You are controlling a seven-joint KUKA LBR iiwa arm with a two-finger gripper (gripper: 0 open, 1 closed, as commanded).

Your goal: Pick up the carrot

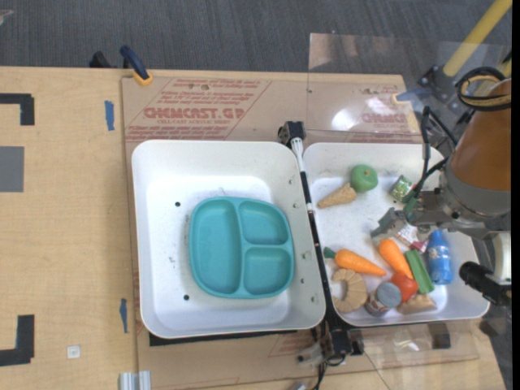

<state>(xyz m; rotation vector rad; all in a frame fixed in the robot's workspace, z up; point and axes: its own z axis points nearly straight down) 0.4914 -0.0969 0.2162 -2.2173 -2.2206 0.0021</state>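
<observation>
In the right bin (pixel 357 157), a carrot (pixel 360 261) with a green top lies near the left wall, its tip pointing right. A second orange carrot-like piece (pixel 396 257) lies just right of it, slanting down toward the bin's front. My gripper (pixel 388 223) hangs just above and between these two, over the middle of the right bin, at the end of the grey arm with the orange band (pixel 486 140). Nothing is visibly held in it.
The right bin also holds a green apple (pixel 364 177), an ice-cream cone (pixel 337 194), a blue bottle (pixel 439 258), a green stick (pixel 420 271) and tan biscuits (pixel 351 288), packed close around the carrots. A teal divided plate (pixel 241 247) lies in the left bin (pixel 162 185).
</observation>
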